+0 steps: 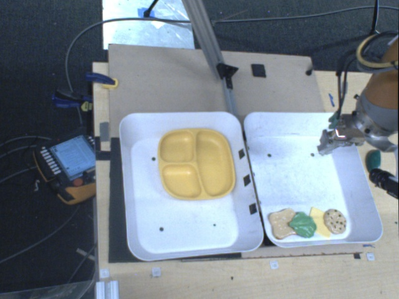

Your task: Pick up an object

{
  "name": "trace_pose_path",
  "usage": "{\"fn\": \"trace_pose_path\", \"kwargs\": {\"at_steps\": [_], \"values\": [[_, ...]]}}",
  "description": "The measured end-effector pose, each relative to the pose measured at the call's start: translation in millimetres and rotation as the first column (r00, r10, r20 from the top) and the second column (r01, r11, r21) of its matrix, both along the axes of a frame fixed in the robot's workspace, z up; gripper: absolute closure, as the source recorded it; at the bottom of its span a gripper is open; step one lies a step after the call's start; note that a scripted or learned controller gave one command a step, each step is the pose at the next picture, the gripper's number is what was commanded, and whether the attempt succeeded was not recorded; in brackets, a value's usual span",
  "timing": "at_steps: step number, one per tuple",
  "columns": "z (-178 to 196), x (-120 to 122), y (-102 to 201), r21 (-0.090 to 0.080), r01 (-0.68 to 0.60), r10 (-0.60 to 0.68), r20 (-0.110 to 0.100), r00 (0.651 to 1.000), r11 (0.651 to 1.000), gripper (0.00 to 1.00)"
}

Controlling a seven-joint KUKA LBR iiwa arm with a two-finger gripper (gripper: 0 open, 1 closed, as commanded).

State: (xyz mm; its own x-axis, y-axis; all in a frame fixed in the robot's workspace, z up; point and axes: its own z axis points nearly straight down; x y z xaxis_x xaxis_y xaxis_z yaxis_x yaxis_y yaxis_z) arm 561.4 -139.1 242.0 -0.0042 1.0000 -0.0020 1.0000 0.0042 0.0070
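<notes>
In the right bin [299, 179], along its near edge, lie several small food pieces: a tan toast-shaped piece [281, 223], a green leafy piece [303, 224], a yellow wedge [320, 220] and a chocolate-chip cookie [335, 220]. My gripper [330, 142] hangs over the far right part of that bin, well behind the food pieces and apart from them. Nothing shows between its tips.
The left bin [143, 229] holds a yellow three-compartment plate [196, 164]. A grey pole [206, 30] slants from the top down to the gap between the bins. Clamps and a blue device [70, 157] lie left of the bench.
</notes>
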Motion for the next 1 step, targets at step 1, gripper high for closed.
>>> {"fn": "trace_pose_path", "kwargs": {"at_steps": [1], "values": [[5.3, -4.4, 52.7, 0.004, -0.006, 0.006, -0.005, 1.0, 1.0, 1.0]]}}
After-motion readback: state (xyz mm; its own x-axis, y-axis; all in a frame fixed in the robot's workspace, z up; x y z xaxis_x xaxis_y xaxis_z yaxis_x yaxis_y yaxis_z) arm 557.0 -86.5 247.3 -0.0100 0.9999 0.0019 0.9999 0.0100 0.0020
